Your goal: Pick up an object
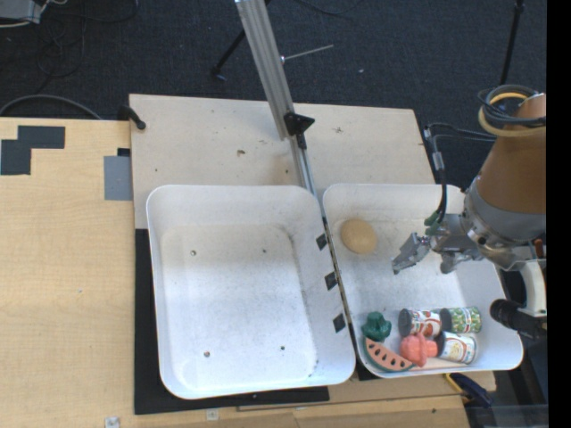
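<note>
In the right bin [393,201] lies a tan round object [358,236] near the divider. Along the bin's front edge sit a dark green toy [376,326], a watermelon slice [385,357], a red-pink toy [417,349] and small cans [446,321]. My gripper [412,253] hangs over the middle of the right bin, to the right of the tan round object and apart from it. Its grey fingers point left and slightly down, standing open, and nothing sits between them. The cans lie in front of it.
The left bin [169,230] sits beside the right one, split by a divider with black clips [328,279]. A slanted aluminium bar [272,69] rises from behind the bins. The arm's orange band [522,163] fills the right side.
</note>
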`<state>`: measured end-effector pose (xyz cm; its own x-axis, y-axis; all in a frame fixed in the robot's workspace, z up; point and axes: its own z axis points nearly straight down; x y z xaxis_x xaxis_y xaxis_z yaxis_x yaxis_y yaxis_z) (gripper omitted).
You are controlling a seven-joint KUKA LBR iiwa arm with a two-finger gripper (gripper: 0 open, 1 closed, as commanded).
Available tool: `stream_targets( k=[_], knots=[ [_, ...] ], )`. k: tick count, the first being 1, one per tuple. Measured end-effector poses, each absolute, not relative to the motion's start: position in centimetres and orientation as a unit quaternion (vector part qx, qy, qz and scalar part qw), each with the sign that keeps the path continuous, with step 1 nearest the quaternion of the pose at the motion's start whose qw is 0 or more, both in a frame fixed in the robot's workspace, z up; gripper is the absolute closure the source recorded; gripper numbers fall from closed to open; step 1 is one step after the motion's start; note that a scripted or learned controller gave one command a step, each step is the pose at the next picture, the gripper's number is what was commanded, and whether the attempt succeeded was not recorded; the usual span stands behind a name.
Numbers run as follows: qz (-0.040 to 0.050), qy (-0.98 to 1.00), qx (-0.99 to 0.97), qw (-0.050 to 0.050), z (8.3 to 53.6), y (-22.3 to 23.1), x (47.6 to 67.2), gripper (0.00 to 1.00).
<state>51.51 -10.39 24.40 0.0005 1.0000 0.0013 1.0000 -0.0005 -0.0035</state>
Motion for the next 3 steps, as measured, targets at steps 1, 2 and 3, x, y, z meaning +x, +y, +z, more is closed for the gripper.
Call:
stream_targets(
  k=[1,2,3],
  knots=[
    [0.0006,-0.706,-0.708,0.001,24.4,-10.4,51.5,0.0],
    [0.0028,-0.707,-0.707,0.004,18.0,-10.0,51.3,0.0],
    [0.0025,-0.707,-0.707,0.004,12.9,-9.5,50.3,0.0]
  ],
)
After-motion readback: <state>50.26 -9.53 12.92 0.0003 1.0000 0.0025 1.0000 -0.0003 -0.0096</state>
